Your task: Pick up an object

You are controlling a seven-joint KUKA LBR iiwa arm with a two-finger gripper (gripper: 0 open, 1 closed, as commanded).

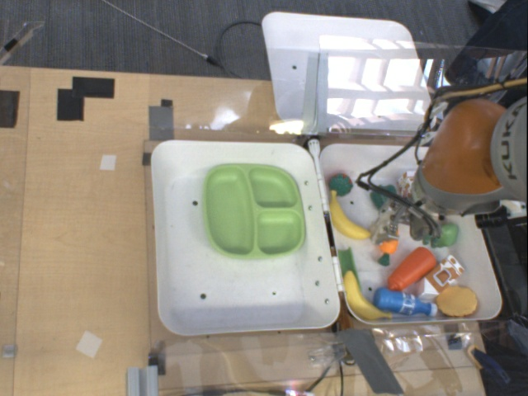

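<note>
Hovering over right bin (492, 291), gripper (404, 221) low among the toys.
Finger state: can't tell. Carrot (411, 268), two bananas (346, 219), blue bottle (406, 304) lie in bin; green tray (252, 209) left.

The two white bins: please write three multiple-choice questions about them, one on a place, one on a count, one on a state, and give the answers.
1. Where does the green divided plate lie?
A. in the left bin
B. in the right bin
C. on the wooden bench

2. How many yellow bananas are in the right bin?
A. one
B. two
C. four

3. How does the blue bottle rest?
A. upright
B. on its side
C. on the plate

Answers: 1 A, it sits in the middle of the left bin. 2 B, one banana lies near the divider and another at the front edge. 3 B, it lies flat beside the orange carrot.
</note>
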